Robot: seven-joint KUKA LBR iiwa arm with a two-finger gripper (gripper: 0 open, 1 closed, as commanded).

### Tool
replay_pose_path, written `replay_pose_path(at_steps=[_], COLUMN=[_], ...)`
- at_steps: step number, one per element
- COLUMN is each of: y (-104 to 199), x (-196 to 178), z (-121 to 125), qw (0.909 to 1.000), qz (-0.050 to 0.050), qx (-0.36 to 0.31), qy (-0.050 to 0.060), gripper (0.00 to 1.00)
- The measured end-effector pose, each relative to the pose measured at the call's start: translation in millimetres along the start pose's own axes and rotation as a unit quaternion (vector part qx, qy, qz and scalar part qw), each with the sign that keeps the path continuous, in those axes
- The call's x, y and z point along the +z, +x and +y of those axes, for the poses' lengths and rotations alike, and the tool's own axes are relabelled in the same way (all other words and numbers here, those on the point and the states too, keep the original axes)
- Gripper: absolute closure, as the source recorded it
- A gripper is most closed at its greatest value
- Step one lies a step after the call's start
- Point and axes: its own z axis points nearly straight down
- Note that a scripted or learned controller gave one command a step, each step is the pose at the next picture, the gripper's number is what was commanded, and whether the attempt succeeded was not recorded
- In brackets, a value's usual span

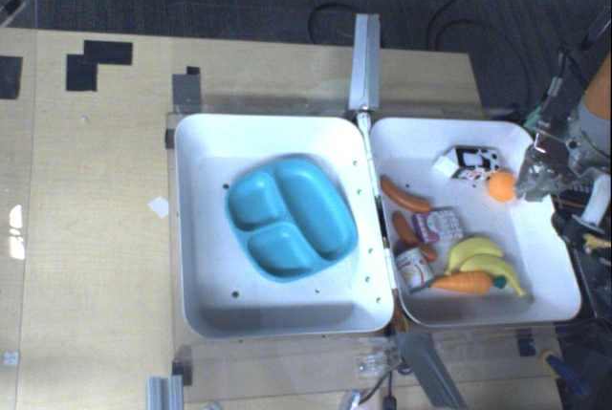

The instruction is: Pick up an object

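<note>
1. Right now, in the camera view, your two-finger gripper (534, 177) is hovering at the right white bin's (557, 246) edge, beside the small orange ball (501, 187).
2. You're risking nudging it against the black-and-white carton (471, 161).

Small orange ball (500, 187) — resting near right bin's (550, 236) far wall.
</note>
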Motion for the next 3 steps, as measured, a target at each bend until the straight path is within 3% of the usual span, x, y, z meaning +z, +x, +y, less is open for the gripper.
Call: replay_pose_path(at_steps=[1, 2, 3], y=[2, -48, -50], x=[-8, -38, -21], z=[1, -37, -41], qw=[1.0000, 0.9998, 0.9854], qz=[-0.001, 0.000, 0.000], qx=[-0.004, 0.019, 0.170], qy=[0.001, 0.000, 0.001], gripper=[1.00, 1.00, 1.00])
